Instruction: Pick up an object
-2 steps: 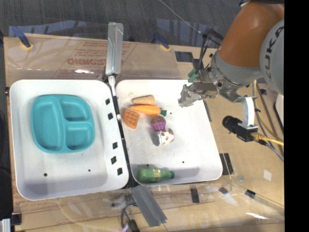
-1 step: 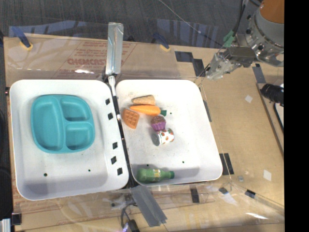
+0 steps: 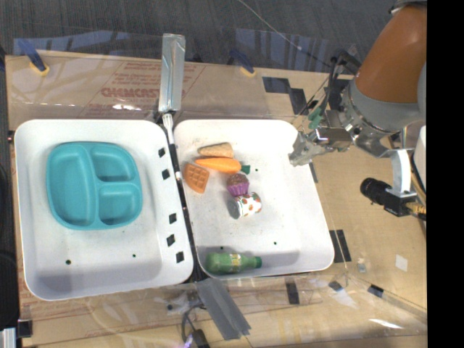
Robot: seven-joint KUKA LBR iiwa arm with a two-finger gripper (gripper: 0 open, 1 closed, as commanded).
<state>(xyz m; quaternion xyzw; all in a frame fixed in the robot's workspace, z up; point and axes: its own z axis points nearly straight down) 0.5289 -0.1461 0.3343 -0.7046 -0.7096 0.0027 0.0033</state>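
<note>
a: from the overhead camera, where was the end effector [image 3: 303, 151]?

b: at the right bin's [image 3: 304, 230] far right rim; i couldn't tell its state.

a: and the toys?

b: carrot [image 3: 219, 164], waffle [image 3: 196, 177], bottle [image 3: 232, 262] all lay in that bin. nothing looked picked; the whole grasp remained.

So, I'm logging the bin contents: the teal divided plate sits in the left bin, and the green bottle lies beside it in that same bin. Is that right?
Not quite. The camera view shows the green bottle lying at the near edge of the right bin, not the left. The teal divided plate is indeed in the left bin.
</note>
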